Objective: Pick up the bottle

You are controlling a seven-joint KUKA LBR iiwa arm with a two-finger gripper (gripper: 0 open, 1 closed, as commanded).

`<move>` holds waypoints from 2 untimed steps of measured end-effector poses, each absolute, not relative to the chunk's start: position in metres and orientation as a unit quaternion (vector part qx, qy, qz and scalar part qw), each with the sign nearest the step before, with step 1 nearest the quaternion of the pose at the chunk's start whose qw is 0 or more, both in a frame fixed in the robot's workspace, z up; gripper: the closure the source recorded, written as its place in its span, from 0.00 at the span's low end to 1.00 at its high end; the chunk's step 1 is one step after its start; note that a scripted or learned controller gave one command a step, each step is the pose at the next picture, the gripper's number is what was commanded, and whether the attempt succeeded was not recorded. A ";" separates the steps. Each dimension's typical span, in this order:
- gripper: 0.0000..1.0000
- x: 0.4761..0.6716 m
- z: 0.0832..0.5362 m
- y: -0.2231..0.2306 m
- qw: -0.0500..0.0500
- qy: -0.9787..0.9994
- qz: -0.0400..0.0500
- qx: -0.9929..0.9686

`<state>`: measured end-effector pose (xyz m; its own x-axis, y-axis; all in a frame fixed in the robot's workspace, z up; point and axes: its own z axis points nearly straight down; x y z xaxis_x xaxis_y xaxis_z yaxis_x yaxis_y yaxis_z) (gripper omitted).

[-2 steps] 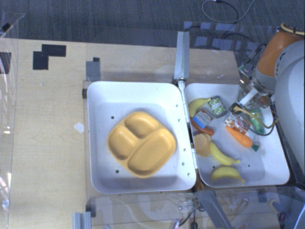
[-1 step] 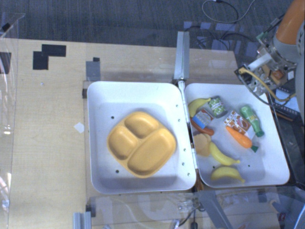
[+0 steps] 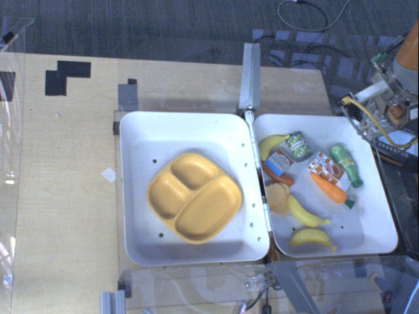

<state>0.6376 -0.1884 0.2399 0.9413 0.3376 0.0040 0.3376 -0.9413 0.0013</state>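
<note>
A small green bottle (image 3: 346, 165) lies on its side near the right wall of the right bin (image 3: 375, 239), beside a red and white carton (image 3: 327, 167) and an orange carrot (image 3: 330, 190). The arm's wrist end (image 3: 387, 106) hangs at the view's right edge, beyond the bin's far right corner and well apart from the bottle. Its fingers cannot be made out among the cables and brackets there.
The right bin also holds two bananas (image 3: 308, 226), a third banana (image 3: 270, 144), a green packet (image 3: 298, 146), a red and blue item (image 3: 277, 165) and a tan piece (image 3: 280, 198). A yellow three-part plate (image 3: 194, 196) lies in the left bin (image 3: 134, 175).
</note>
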 end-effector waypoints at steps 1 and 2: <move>0.00 0.638 0.240 -0.188 0.000 0.172 0.002 0.985; 0.00 0.612 0.096 -0.176 0.000 0.280 0.003 0.960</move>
<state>0.6120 -0.1758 0.0961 0.8433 0.5375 0.0047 0.5374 -0.8433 0.0017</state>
